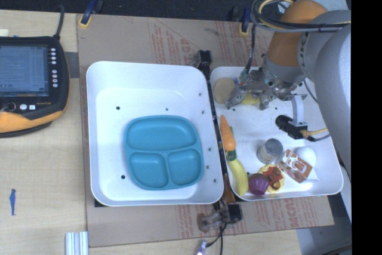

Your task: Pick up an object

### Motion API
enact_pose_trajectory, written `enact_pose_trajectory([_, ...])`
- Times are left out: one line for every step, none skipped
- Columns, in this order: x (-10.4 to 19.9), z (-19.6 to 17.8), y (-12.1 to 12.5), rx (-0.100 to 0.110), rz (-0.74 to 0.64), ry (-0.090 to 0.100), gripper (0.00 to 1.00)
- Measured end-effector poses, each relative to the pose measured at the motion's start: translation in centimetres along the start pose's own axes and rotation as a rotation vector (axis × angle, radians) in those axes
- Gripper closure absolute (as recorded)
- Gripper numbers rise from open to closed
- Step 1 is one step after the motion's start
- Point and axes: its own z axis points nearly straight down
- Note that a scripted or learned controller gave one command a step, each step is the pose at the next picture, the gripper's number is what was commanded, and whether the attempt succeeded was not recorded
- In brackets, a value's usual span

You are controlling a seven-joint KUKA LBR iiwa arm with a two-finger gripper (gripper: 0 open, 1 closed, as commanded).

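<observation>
My gripper [252, 95] hangs low over the far end of the right bin [325, 191]. Just to its left lies a tan round disc [223, 90]. A small yellow bit [255, 101] shows right beneath the gripper; whether it is held I cannot make out. An orange carrot [227, 135] and a yellow banana [237, 173] lie along the bin's left wall. At the near end are a grey can [270, 150], a purple piece [258, 184], a red and yellow toy [273, 176] and a brown snack packet [296, 165].
The left bin [104, 89] holds a blue divided plate [162, 151]. A tablet-like pendant [30, 77] lies on the bench at the far left. The arm's grey body [331, 68] covers the right bin's far right corner.
</observation>
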Motion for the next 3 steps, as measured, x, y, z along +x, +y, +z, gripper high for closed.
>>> enact_pose_trajectory([0.9,-0.6,0.7,-0.032,-0.009,-0.005,0.00])
enact_pose_trajectory([2.6,-10.9,0.5,-0.044,-0.011,-0.004,0.00])
enact_pose_trajectory([5.8,-10.7,-1.0,-0.039,-0.011,-0.004,0.00])
